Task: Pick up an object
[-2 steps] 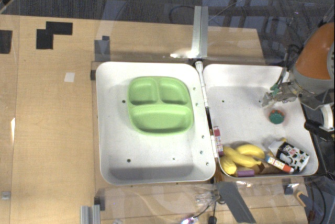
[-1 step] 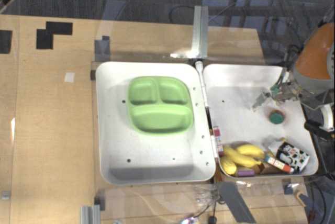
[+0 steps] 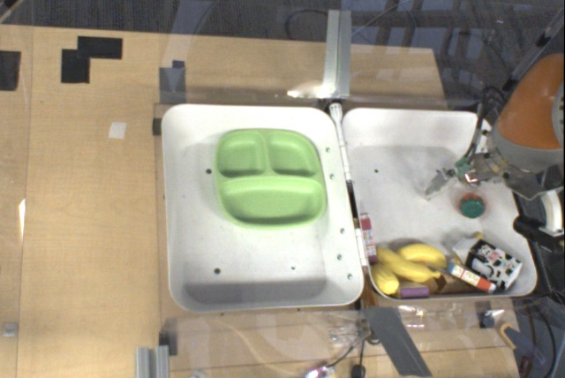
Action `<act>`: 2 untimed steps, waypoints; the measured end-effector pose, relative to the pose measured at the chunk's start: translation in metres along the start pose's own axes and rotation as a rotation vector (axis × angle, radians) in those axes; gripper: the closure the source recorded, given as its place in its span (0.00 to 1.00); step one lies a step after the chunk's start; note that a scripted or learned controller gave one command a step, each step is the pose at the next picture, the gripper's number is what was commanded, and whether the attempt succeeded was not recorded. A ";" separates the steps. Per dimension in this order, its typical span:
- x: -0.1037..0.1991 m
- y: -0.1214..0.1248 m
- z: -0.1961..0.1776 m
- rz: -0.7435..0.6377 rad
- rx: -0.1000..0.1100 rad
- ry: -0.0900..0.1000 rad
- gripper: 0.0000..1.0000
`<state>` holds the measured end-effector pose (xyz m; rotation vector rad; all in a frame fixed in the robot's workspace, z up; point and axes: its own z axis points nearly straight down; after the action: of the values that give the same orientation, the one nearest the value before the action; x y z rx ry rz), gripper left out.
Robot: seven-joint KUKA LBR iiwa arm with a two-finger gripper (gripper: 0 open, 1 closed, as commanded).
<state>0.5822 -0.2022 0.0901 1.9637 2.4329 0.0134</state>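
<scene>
My gripper (image 3: 452, 181) hangs over the middle of the right bin (image 3: 397, 138), below the arm's orange band (image 3: 530, 111). Its fingers stand spread and open, one grey finger (image 3: 436, 183) pointing down to the left, with nothing between them. A small teal round object (image 3: 473, 207) lies just below and right of the gripper, apart from it. Along the bin's front edge lie yellow bananas (image 3: 406, 264), a red and white marker (image 3: 470, 276), a purple item (image 3: 413, 290) and a black and white box (image 3: 494, 262).
The left bin (image 3: 190, 217) holds a green divided plate (image 3: 268, 176). A metal divider (image 3: 346, 191) runs between the two bins. Cables and arm parts crowd the right edge (image 3: 538, 226).
</scene>
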 end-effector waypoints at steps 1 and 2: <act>0.011 0.009 0.000 0.133 0.004 -0.001 0.00; -0.019 0.085 0.004 0.015 0.023 0.014 0.00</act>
<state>0.6695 -0.2024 0.0872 1.9981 2.4375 -0.0010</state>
